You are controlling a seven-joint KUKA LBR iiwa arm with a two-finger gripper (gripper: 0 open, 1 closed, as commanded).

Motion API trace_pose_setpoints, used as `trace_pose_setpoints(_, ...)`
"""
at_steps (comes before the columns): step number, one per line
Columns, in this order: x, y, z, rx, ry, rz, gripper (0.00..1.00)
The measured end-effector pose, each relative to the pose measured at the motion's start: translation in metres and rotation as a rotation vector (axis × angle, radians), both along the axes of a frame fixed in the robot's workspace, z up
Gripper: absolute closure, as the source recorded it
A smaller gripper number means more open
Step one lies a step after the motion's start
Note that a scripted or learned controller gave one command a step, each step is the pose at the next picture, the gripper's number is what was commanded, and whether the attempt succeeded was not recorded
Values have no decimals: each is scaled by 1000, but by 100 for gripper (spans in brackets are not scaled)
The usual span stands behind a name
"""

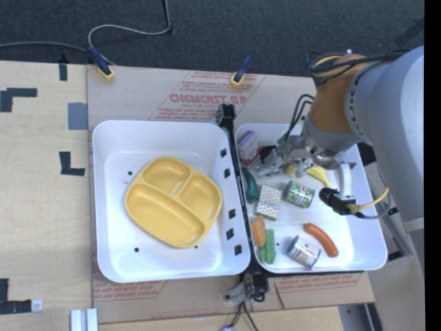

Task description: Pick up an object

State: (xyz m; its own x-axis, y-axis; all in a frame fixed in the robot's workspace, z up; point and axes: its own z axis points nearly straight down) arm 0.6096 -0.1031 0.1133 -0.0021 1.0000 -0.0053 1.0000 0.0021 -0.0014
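Note:
My gripper hangs low in the upper part of the right bin, reaching in from the right under the orange-banded wrist. It is just right of a purple and white cup and above a checkered box. A green-labelled can lies right below it, and a yellow banana lies partly under the arm. Nothing shows plainly in the gripper.
The left bin holds a yellow divided plate. In the right bin's front part lie a carrot, a green vegetable, a silver tin and a red sausage. A black divider runs between the bins.

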Motion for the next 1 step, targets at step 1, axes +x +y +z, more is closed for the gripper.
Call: trace_pose_setpoints(1, 0, 1, -28, 3, -2, -1, 0)
